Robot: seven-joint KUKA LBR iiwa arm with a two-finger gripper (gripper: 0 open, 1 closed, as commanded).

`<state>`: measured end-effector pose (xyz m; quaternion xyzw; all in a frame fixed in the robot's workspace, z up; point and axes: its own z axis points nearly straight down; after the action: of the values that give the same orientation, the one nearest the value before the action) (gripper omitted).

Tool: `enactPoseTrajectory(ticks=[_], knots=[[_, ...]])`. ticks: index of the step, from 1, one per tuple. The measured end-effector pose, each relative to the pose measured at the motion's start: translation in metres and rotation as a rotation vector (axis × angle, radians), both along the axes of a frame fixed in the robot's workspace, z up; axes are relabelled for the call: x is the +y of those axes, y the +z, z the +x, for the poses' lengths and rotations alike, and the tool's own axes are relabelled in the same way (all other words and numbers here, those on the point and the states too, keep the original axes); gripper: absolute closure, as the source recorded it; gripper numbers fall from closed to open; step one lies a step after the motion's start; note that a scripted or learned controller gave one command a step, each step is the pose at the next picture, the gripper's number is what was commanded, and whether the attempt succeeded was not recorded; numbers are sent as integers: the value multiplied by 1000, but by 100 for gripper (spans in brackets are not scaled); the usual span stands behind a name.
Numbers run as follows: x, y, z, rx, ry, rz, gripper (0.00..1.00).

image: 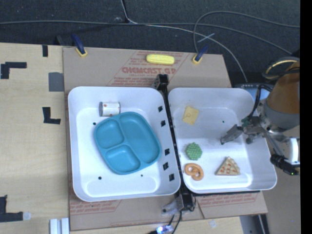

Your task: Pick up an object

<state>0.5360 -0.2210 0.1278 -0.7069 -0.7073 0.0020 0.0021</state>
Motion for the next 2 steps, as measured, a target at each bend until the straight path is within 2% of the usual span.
enactPoseTrajectory(ticks=[1,2], knots=[[0,13,2,-4,1,0,100],[2,55,-1,-8,1,-1,100]])
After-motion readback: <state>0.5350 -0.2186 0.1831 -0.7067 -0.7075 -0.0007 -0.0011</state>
